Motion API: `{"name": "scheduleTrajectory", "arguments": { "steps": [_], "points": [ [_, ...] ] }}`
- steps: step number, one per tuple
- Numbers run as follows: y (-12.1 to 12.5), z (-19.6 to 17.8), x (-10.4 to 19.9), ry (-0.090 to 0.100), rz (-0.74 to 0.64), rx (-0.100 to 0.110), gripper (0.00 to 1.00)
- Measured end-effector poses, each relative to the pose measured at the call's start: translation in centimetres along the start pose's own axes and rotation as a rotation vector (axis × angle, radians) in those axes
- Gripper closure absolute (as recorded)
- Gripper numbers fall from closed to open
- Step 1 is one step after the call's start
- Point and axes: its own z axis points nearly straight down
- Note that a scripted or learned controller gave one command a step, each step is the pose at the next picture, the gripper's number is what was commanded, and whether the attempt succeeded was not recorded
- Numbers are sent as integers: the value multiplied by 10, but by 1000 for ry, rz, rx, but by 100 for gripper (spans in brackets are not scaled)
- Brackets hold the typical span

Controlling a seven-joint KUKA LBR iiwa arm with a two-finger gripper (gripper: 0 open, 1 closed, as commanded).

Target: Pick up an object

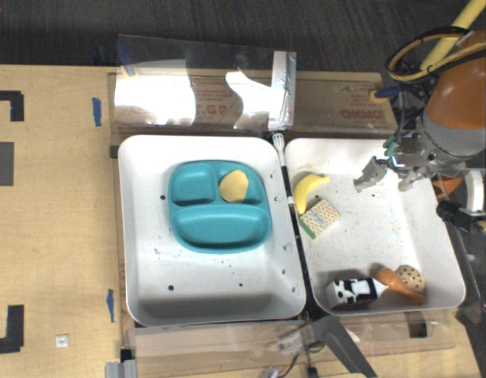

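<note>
Starting at the left, the left bin [140, 235] holds a teal tray [219, 207] with a yellow ball [234, 186] sitting in its upper right compartment, well apart from the arm. Across the divider, in the right bin [432, 242], a banana [307, 189] lies close to the left wall with its long axis running from lower left to upper right, and a small patterned block [320, 217] sits just below it, touching or nearly so. Further along, at the bin's near edge, a black-and-white toy [353, 290] lies beside an orange piece [396, 279] and a speckled cookie [410, 276], the three bunched together. The gripper [394, 173] hangs over the upper right part of that bin, its two fingers spread apart with nothing between them. No object lies directly under it; the bare bin floor shows below the fingers. The banana looks the nearest candidate: it lies to the gripper's left and slightly toward the near side, at roughly the same depth in the bin. A grasp there would likely call for travel leftward, then closing the fingers across the banana's short width, not along its curve. The bottom cluster lies further off, toward the near edge.
</note>
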Motion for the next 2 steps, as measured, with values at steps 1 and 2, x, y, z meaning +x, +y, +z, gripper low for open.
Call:
{"name": "scheduleTrajectory", "arguments": {
  "steps": [1, 2],
  "points": [
    [-26, 57, 47, 1, 20, 5, 0],
    [-103, 13, 71, 0, -151, 0, 0]
  ]
}}
